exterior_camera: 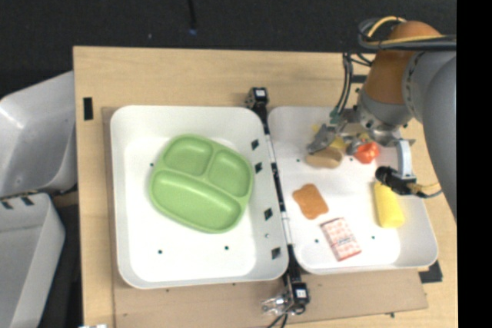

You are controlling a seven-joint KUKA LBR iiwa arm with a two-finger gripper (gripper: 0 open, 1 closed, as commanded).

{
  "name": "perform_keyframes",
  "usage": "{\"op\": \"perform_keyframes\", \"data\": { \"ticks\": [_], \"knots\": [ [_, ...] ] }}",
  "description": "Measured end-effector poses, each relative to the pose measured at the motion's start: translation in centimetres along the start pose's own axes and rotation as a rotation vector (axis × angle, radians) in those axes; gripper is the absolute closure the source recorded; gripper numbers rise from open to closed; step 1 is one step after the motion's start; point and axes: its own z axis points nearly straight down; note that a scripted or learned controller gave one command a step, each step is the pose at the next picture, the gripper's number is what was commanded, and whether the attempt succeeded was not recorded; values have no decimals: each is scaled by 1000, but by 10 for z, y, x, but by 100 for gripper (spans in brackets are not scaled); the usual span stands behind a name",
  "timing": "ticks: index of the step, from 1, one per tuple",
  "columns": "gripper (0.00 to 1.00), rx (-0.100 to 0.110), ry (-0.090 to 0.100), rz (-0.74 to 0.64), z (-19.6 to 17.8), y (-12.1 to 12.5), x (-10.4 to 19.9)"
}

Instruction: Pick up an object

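Honestly, reaching stage: gripper (329, 140) low over the tan lump (324, 158) in the right bin (419, 246), far side. Can't tell jaw opening. Next: close, then lift.

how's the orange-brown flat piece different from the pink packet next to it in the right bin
The orange-brown flat piece is plain and rounded at its corners; the pink packet is a sharper rectangle with pale markings on its face. The orange-brown piece sits nearer the bin divider; the packet lies closer to the bin's front edge. Both lie flat on the right bin floor, apart from each other.
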Motion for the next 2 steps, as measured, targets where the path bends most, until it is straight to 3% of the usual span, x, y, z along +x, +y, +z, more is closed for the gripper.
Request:
{"op": "perform_keyframes", "data": {
  "ticks": [1,2],
  "knots": [
    [100,-6,-1,1,-14,1,-1],
    [100,-9,0,-1,-78,7,-6]
  ]
}}
